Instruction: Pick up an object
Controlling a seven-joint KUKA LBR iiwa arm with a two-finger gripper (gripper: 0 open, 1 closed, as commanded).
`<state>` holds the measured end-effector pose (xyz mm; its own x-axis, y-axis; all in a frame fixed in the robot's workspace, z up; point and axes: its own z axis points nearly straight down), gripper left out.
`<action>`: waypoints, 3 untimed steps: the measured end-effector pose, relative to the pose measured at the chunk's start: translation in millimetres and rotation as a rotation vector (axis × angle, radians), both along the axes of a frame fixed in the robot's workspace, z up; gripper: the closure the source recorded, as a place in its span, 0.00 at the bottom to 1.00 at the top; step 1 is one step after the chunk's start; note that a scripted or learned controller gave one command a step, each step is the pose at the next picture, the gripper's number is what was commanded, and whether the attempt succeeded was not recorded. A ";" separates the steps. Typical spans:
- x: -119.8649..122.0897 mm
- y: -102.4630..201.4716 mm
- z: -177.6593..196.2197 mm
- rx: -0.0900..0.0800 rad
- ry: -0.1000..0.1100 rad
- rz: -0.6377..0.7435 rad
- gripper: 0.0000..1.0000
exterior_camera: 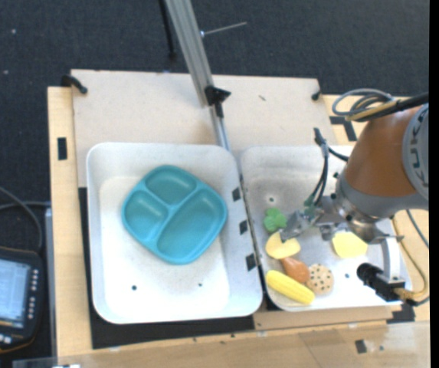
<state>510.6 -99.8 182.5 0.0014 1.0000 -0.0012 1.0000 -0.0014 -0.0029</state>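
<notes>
1. Left bin (104,228): the teal tray (175,214) fills the centre; bare floor runs from 5 to 8 o'clock
2. Right bin (280,159): open toward 12 o'clock; toys crowd 6 o'clock, with the corn (289,287) by the front wall
3. The arm (380,167) covers its 3 o'clock side

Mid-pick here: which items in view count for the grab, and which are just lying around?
For the job:
end effector
green piece
pale yellow piece
corn cob
cookie
orange-pink piece
yellow piece

Lying about:
blue divided plate, in the left bin
pendant screen
</notes>
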 end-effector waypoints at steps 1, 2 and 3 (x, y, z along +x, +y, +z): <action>9.3 0.0 -51.5 0.000 0.001 0.000 0.00; 9.1 -1.5 -83.2 -0.001 -0.001 0.000 0.00; 11.0 -1.2 -71.0 0.002 -0.008 -0.005 1.00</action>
